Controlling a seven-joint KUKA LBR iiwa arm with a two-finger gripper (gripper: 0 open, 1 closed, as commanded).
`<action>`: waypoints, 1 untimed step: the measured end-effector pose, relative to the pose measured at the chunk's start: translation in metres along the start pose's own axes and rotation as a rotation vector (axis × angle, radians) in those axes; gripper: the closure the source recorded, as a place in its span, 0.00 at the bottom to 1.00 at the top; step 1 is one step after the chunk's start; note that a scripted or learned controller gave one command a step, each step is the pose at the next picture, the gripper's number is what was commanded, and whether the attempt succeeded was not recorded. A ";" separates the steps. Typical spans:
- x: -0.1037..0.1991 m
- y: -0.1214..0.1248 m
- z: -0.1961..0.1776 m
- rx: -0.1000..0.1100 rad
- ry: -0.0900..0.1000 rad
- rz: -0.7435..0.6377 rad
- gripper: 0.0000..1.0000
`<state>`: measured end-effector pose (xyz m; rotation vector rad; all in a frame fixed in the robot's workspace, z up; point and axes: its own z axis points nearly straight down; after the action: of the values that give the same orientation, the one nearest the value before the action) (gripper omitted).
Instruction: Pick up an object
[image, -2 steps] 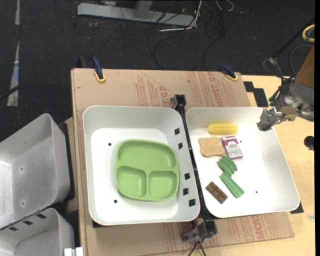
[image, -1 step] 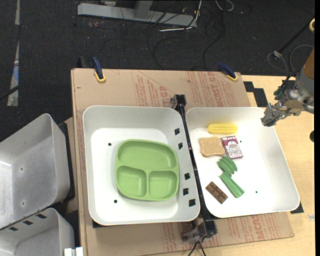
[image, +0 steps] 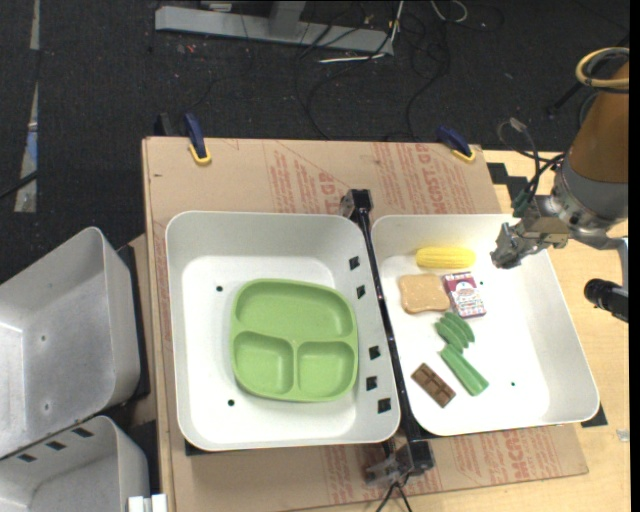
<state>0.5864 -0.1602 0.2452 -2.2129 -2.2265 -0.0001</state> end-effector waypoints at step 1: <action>0.053 -0.005 0.009 0.001 0.000 -0.001 1.00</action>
<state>0.5813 -0.1075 0.2358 -2.2109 -2.2278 0.0003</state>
